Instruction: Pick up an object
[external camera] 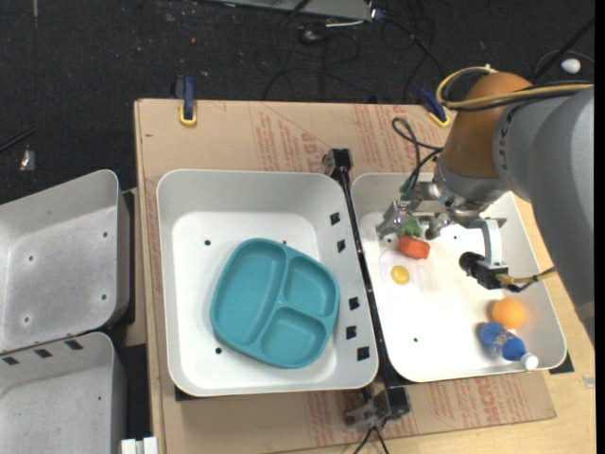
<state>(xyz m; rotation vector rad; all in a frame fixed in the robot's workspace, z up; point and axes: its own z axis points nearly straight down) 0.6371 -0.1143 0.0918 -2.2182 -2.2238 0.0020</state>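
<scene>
Left of the gripper, a teal divided plate (pixel 275 303) lies flat in the left bin (pixel 180 197). Over in the right bin (pixel 544 348), the gripper (pixel 412 232) hangs right above a red-orange carrot toy (pixel 414 247); whether its fingers grip it, I cannot tell. Just below sits a small yellow piece (pixel 401 274). Farther right, an orange ball (pixel 509 312) and a blue toy (pixel 501 340).

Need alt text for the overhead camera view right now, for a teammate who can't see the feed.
The gripper is down in the right bin, over a red-orange object with a green top. A small yellow piece, an orange ball and a blue object also lie there; the left bin holds a teal divided plate.
</scene>
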